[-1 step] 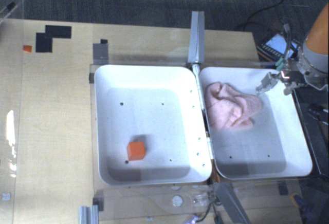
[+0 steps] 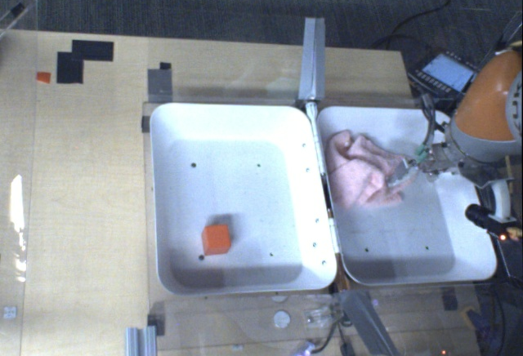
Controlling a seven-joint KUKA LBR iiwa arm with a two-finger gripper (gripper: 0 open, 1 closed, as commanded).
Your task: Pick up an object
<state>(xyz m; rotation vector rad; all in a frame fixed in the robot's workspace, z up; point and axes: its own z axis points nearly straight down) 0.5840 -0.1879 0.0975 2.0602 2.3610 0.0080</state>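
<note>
Looking at the pink cloth (image 2: 362, 170), I find it bunched against the left wall of the right bin (image 2: 425, 260), toward the bin's far left corner, with its loose end trailing to the right. The gripper (image 2: 406, 172) is down at that trailing end, right at the cloth's right edge; it is small and blurred from here, so I cannot tell whether it is spread, closed, or has any fabric pinched. I would not call the cloth held.

My judgement is that the step in hand is the grab itself. To do it well I would want the tips sunk into a thick fold, not skimming the thin edge, since a limp cloth slips out easily. I would close fully, then lift straight up and slowly, watching that the fabric rises with the tool and clears the bin's rim before any sideways travel. The divider (image 2: 312, 68) between the bins sits close to the cloth's bulk, so I would keep the lift away from it.

In the left bin (image 2: 237, 277), an orange block (image 2: 216, 239) lies near the front edge, well apart from the arm's work.

I can read no writing or brand anywhere; a small screen (image 2: 446, 73) beyond the right bin's far right corner is too blurred to make out.
</note>
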